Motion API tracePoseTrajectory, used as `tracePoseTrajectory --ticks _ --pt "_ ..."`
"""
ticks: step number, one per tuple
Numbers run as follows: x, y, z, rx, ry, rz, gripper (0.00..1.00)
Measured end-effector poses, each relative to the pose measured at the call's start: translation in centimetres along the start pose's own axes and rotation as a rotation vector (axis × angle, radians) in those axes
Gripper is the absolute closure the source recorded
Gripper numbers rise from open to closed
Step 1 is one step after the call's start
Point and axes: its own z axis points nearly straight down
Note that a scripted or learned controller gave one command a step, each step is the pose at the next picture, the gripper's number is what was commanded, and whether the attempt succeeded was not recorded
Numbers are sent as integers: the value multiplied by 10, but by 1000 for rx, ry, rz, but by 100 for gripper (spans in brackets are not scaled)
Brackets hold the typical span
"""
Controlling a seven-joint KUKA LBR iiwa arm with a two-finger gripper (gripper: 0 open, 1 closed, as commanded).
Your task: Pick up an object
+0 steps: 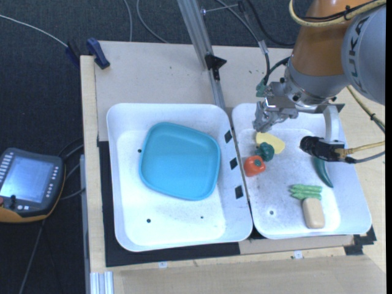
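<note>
The two-finger gripper (264, 125) hangs over the upper left part of the right shallow white bin (349, 216), its metal fingers pointing down just above a flat yellow piece (273, 143). Nothing sits between the fingers; whether they stand apart or together cannot be told from this slant. Behind the gripper rises the grey arm with its orange band (327, 23), reaching in from the right.

Just below the fingertips, a small teal object (266, 151) rests against the yellow piece, and a red tomato-like toy (255, 165) lies next to it near the bin's left wall. Farther right, a dark green curved pepper-like toy (323, 170) lies beside a black fitting (317, 147) with a cable. Toward the bin's lower right, a green bunch of bean-like toys (305, 192) lies just above a tan rounded block (313, 213).

The left shallow white bin (122, 225) holds a turquoise square plastic plate (180, 160). A handheld control pendant (27, 182) rests on the dark floor at far left.
</note>
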Motion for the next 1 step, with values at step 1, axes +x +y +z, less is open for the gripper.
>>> tracePoseTrajectory --ticks 1 --pt "38 26 15 -1 0 1 100"
